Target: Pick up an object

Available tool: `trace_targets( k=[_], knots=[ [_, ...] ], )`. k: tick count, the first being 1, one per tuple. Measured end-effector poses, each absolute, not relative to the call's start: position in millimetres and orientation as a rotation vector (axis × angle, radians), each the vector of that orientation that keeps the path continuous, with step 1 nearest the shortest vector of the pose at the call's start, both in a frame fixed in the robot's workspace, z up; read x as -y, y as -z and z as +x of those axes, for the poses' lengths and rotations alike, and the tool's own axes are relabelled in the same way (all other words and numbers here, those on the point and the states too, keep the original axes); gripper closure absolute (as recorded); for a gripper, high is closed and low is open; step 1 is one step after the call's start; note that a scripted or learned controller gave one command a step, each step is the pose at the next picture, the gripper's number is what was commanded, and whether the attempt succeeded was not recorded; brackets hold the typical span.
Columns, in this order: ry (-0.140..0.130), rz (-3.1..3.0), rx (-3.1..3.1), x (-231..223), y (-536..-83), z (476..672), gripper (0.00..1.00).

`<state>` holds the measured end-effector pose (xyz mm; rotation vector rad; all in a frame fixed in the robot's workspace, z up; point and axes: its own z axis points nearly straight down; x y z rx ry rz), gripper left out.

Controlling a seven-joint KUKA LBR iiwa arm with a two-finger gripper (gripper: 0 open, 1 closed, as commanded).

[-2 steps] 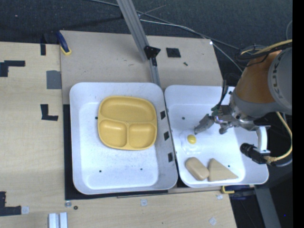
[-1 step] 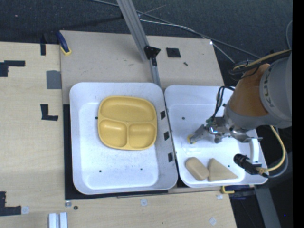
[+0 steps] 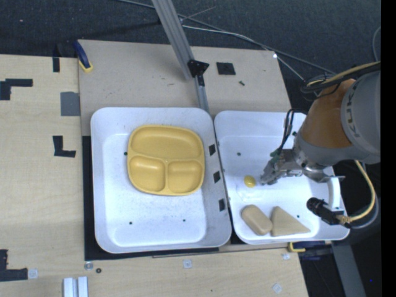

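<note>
Left bin [image 3: 111,184], frame centre-left: yellow divided plate [image 3: 166,159].
Right bin [image 3: 247,125]: 2 tan pieces at lower edge — oblong [image 3: 255,219], wedge [image 3: 288,222].
Gripper [image 3: 270,173] low in right bin; jaw state cannot be told.
Small yellow ball [image 3: 249,180] just left of gripper, slightly lower — nearest target.

The arm [image 3: 346,125] is seen entering from the right edge of the camera view, its grey outer casing lying uppermost and the orange band [image 3: 325,125] set just above the wrist. The wrist is angled downward and to the left, so that the gripper [image 3: 267,177] is carried at the lowest, leftmost end of the arm. Dark cables are routed along the wrist on its left side, and a yellow cable is looped below the arm at the right. The state of the gripper cannot be made out.
</note>
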<state>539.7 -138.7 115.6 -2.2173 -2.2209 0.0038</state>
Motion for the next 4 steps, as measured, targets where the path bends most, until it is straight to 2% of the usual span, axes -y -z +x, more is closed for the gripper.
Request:
trace_targets(
  k=[2, 3, 4],
  knots=[
    [0.003, -2.223, 2.225, 144.5, -212.9, 558.0, 1.00],
    [0.004, -2.222, 2.226, 144.3, -265.8, 559.0, 1.00],
    [-0.002, -2.216, 2.225, 90.5, -261.7, 543.9, 1.00]
  ],
)
